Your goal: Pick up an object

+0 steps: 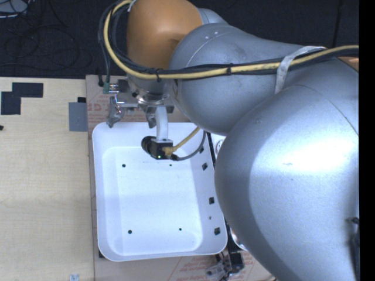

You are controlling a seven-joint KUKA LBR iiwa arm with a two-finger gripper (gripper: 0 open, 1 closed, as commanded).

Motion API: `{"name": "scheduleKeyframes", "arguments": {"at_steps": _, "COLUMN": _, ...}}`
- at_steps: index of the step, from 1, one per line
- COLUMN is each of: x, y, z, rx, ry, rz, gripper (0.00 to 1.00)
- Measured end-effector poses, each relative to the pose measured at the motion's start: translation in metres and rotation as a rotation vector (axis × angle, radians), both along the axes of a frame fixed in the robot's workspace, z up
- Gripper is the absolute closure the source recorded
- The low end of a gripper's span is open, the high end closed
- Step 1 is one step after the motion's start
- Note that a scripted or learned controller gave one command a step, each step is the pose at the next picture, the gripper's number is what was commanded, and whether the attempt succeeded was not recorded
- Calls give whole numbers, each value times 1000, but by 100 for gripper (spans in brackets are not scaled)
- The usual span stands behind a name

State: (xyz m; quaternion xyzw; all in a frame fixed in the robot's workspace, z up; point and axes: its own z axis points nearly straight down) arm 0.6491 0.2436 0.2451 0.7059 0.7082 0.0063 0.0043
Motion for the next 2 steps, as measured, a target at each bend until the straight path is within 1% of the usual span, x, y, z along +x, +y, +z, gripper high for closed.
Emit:
{"name": "scheduleKeyframes", "arguments": {"at_steps": 1, "x": -7, "y": 0, "z": -78, "rx": -6, "ry": 24, "rz": -1, "gripper": 0}}
{"name": "scheduleKeyframes", "arguments": {"at_steps": 2, "x": -37, "y": -2, "z": -162, "rx": -6, "ry": 22, "rz": -5, "gripper": 0}}
